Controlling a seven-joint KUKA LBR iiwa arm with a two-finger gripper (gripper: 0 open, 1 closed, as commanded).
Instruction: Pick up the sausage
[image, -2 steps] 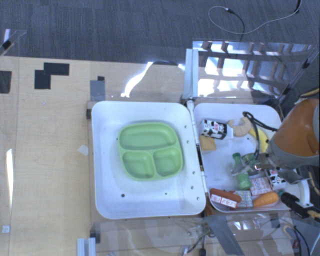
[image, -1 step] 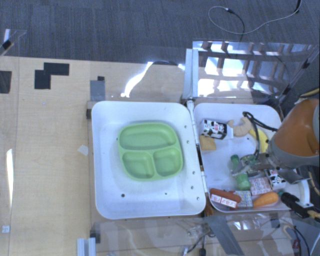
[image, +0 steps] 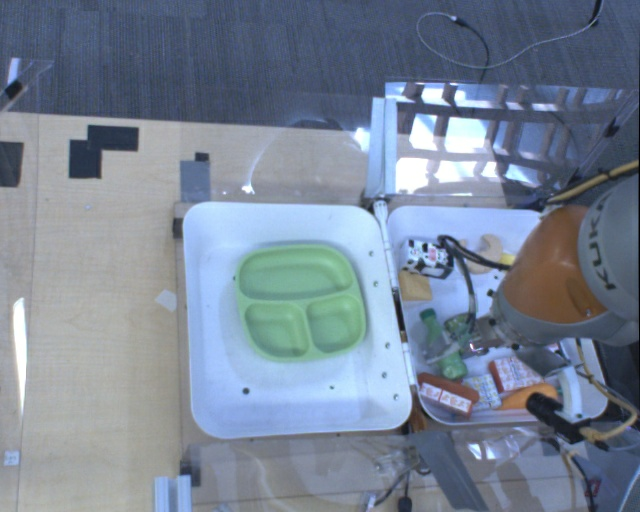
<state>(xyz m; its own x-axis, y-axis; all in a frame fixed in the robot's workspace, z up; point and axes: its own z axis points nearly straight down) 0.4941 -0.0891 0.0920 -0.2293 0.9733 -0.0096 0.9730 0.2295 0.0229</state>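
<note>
- Two white bins are seen side by side on the table (image: 90, 330).
- One green three-compartment plate (image: 300, 302) lies in the left bin (image: 215, 400).
- One sausage (image: 447, 394), reddish-brown, lies at the near edge of the right bin (image: 470, 218), beside several small items.
- One pincer (image: 462, 345) is lowered just beyond the sausage; its state cannot be told.

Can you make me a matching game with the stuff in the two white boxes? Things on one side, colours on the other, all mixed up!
Things:
1. divided plastic plate in the left bin
2. flat packet at the right bin's near edge
3. toy cow at the right bin's far end

Colours:
A. black and white
B. light green
C. red-brown

Pairs: 1-B, 2-C, 3-A
</note>
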